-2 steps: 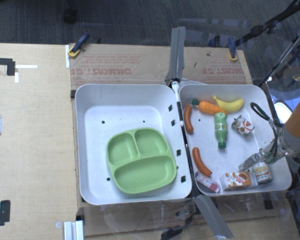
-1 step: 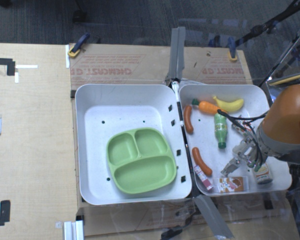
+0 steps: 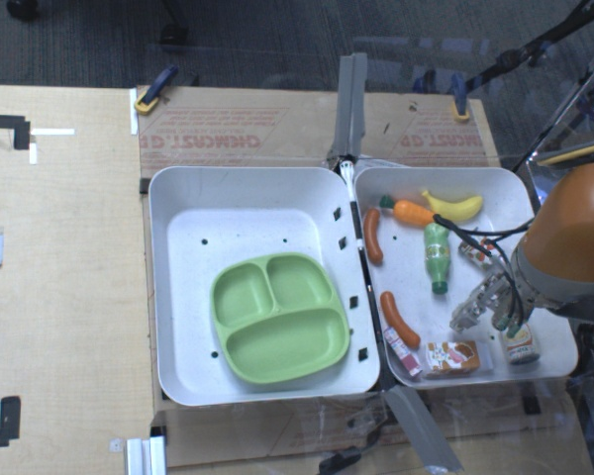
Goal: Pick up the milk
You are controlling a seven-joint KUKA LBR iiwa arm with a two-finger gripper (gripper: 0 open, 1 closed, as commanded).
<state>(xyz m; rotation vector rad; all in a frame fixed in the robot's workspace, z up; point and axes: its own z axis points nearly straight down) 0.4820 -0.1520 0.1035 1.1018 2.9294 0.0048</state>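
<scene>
What looks like the milk is a small white carton with an orange-brown label (image 3: 451,357). It lies flat near the front wall of the right bin (image 3: 549,369). My gripper (image 3: 486,307) hangs over the right half of that bin, a little behind and to the right of the carton and apart from it. I see nothing held in it. The grey arm with its orange band (image 3: 574,228) reaches in from the right and hides part of the bin's right side.
The right bin also holds a banana (image 3: 453,205), a carrot (image 3: 412,212), a green bottle (image 3: 436,255), two sausages (image 3: 373,236) (image 3: 399,320), a white-and-pink packet (image 3: 400,352) and a small jar (image 3: 520,345). A green divided plate (image 3: 277,317) lies in the left bin (image 3: 178,265).
</scene>
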